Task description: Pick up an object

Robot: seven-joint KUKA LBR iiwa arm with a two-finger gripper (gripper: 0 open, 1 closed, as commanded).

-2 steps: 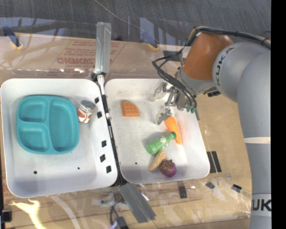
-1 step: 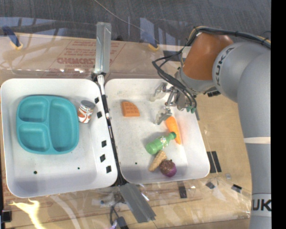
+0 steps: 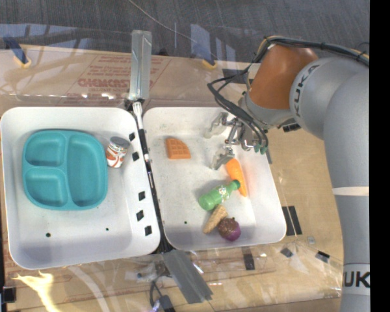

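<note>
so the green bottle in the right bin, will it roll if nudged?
Probably: the green bottle lies on its side and looks round-bodied. Its neck rests against the carrot, which may block rolling that way. It looks like smooth plastic, so likely light and slippery.

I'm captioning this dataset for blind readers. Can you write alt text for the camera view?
A grey robot arm reaches from the right, its gripper just above an orange carrot in the right bin, which also holds a waffle, green bottle and purple onion. The left bin holds a teal divided plate and small can.
</note>
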